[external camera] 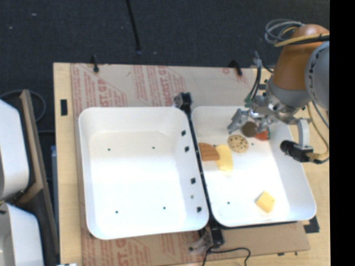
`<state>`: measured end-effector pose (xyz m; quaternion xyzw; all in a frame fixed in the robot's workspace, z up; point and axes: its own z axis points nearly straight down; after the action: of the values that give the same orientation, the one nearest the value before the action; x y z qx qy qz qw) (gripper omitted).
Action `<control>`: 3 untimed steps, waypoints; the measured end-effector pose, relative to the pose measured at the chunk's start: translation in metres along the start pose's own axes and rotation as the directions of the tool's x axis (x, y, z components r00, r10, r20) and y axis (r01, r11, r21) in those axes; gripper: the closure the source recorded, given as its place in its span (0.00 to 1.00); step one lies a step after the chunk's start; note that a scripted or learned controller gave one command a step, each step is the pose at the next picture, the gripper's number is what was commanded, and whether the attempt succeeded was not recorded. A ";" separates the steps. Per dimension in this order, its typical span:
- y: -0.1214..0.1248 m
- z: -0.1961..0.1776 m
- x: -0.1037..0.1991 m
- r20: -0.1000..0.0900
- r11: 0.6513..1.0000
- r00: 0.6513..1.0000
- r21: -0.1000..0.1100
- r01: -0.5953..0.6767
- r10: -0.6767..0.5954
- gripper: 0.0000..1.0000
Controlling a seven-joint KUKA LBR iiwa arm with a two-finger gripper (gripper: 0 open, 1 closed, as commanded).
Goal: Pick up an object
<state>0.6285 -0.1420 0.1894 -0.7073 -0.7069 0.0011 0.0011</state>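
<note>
My gripper (248,122) hangs over the far part of the right bin (288,176), the arm coming in from the right. Right under it lie a small brown round thing (250,129) and a red thing (263,134), partly hidden by the gripper. A round speckled biscuit-like disc (238,143) sits just in front of them. Further left, a yellow block (224,158) lies against a flat brown piece (208,151) near the bin's left wall. Another yellow block (265,201) rests near the front right corner.
The left bin (138,170) sits beside the right one, with a black divider (194,165) along the shared edge. Both stand on a cardboard sheet (127,85) on the bench.
</note>
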 end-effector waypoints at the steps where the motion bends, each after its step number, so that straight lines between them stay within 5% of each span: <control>1: 0.002 0.056 0.009 0.000 1.000 1.000 0.001 0.000 0.000 0.00; 2: 0.004 0.042 0.008 0.000 1.000 1.000 -0.005 -0.001 0.001 1.00; 3: 0.012 -0.016 0.012 0.001 1.000 1.000 -0.009 0.000 0.000 1.00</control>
<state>0.6405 -0.1297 0.2055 -0.7072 -0.7070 -0.0017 -0.0023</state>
